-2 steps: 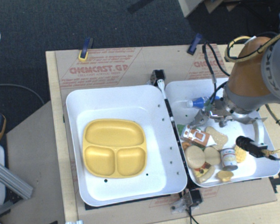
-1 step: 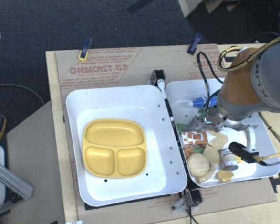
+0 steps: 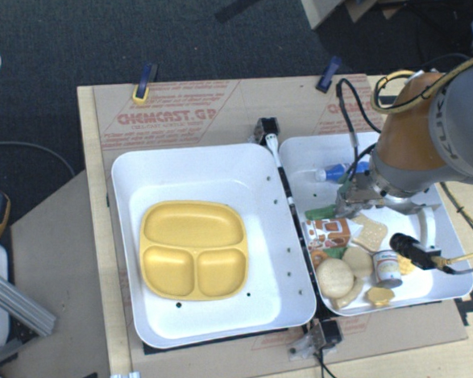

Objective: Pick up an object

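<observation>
Two shallow white bins sat side by side on my feed. The left bin held one thing, a yellow divided plate with three compartments, lying flat near its middle and apart from the walls.

Across the shared rim, the right bin carried everything else, and any pick would have to come from there. A clear bottle with a blue cap lay on its side toward the far wall. Nearer to me, a printed packet in brown and orange lay just beside the dividing rim, with a pale square block to its right. Below these sat a round pale lump, a small tin to its right and a yellow scrap by the near wall, all crowded close together.

The gripper was low in that bin, between the bottle and the packet, just above the pale block. The arm covered much of it from above, so I could not tell how wide it was set or whether it had hold of anything.
</observation>
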`<state>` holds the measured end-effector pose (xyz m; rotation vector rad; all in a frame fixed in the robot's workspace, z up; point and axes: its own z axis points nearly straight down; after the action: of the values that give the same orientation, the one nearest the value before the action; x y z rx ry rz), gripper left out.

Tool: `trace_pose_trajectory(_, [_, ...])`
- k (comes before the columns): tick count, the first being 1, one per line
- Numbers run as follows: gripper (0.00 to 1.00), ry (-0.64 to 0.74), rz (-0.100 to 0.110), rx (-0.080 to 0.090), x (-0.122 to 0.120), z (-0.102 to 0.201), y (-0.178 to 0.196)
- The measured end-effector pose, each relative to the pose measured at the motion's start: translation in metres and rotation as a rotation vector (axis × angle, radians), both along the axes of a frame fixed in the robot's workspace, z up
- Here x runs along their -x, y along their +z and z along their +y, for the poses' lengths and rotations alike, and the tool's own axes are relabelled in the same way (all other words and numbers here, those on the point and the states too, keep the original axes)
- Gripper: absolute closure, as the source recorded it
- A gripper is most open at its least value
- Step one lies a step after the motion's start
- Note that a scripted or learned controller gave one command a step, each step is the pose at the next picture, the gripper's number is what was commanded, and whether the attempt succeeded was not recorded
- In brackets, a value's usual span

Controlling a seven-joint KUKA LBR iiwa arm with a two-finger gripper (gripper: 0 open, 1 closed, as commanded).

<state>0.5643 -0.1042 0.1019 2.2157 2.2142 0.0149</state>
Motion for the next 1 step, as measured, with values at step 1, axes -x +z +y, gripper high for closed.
trace_pose_trajectory(1, [1.0, 0.002, 0.005, 0.002, -0.0068, 0.0024, 0.0627])
